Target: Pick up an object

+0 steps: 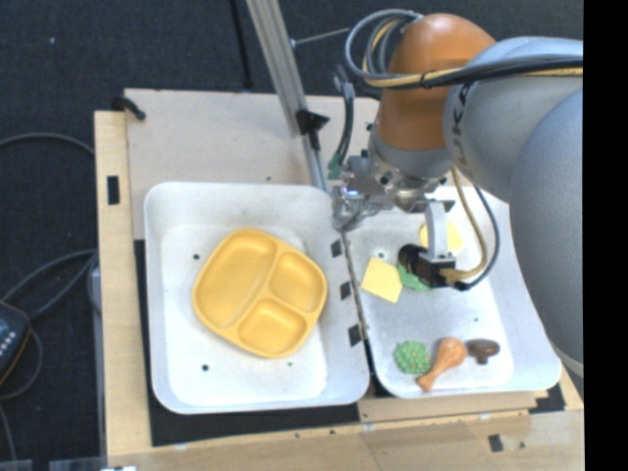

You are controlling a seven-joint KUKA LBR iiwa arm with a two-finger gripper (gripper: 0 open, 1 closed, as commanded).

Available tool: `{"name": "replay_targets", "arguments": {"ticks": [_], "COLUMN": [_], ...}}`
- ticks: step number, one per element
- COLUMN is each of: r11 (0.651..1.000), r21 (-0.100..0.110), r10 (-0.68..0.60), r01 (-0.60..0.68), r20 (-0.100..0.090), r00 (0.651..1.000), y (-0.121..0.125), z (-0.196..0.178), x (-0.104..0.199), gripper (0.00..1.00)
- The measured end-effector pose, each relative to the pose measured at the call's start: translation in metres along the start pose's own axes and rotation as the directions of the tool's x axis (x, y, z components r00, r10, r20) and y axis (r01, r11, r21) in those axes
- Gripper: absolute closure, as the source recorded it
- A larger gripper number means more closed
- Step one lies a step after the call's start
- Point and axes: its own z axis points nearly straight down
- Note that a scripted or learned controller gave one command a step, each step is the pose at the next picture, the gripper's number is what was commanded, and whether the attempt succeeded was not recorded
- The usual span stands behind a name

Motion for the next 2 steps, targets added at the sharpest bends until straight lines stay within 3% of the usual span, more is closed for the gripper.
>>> {"name": "replay_targets", "arguments": {"ticks": [1, 2], "r11": [1.000, 1.000], "r21": [-0.003, -0.002], "r10": [0.000, 0.004], "r01": [0.000, -0.003], "r20": [0.000, 0.002], "r00": [1.000, 1.000], "y": [0.0148, 0.0145], "z": [0.0071, 0.0067], "x": [0.0469, 0.0435], "gripper": [1.00, 0.00]}}
